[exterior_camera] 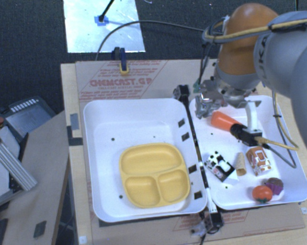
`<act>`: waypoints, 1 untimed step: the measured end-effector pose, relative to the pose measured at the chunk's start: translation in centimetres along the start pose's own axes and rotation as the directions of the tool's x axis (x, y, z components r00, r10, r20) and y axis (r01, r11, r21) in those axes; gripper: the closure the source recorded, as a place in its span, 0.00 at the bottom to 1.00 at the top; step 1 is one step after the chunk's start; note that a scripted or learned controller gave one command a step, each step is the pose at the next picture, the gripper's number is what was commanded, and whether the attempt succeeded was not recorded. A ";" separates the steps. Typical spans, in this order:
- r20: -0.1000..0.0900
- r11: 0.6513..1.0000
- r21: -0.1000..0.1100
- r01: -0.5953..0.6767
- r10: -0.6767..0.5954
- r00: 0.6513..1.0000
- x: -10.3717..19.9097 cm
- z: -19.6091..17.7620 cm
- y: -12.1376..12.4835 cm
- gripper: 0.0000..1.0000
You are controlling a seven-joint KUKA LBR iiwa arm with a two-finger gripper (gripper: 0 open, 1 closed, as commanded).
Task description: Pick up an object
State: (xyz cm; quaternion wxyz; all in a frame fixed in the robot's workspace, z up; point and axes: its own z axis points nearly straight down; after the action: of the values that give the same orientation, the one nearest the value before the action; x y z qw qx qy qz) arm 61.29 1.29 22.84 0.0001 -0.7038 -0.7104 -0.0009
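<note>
Dark carpet surrounds your worktop (76,151), where the orange-handled screwdriver (232,125) lies in the right bin (299,180) just beside the pincer (204,108), whose grip you cannot judge, with a yellow tray (153,174) in the left bin (105,143).

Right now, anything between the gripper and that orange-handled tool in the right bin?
Nothing visible. The gripper sits at the right bin's upper left, and the orange-handled tool lies just beside it toward the bin's middle, with bare white floor between them.
</note>
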 end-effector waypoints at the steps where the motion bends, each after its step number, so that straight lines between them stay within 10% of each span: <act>1: 0.000 1.000 0.000 0.000 0.000 1.000 4.8 0.9 0.0 1.00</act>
State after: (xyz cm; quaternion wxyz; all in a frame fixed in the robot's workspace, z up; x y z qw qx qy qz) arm 61.28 6.05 21.97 0.0002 -0.7040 -0.7102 -0.0008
